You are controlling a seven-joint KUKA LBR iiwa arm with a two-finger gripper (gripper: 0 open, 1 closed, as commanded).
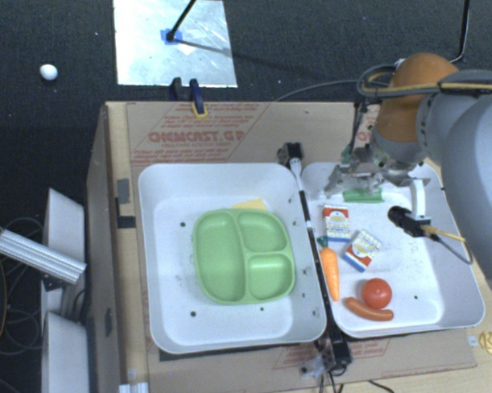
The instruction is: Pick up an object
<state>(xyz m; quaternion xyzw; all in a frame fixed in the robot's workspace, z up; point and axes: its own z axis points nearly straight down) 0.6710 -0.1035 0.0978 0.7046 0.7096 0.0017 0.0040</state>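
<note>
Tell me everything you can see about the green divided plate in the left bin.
The green plate is a pale green, rounded-square tray that looks like plastic, moulded into three compartments: one tall on the left, two smaller on the right. It lies flat, face up, near the middle of the left bin. A yellow item peeks from behind its far edge.

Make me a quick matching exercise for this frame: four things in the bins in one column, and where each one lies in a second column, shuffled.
Things:
1. green tray
2. carrot
3. tomato
4. sausage

Places:
A. right bin, along the near edge, just below the tomato
B. left bin, in the middle
C. right bin, beside the divider between the bins
D. right bin, right of the carrot and just above the sausage

Pairs: 1-B, 2-C, 3-D, 4-A
</note>
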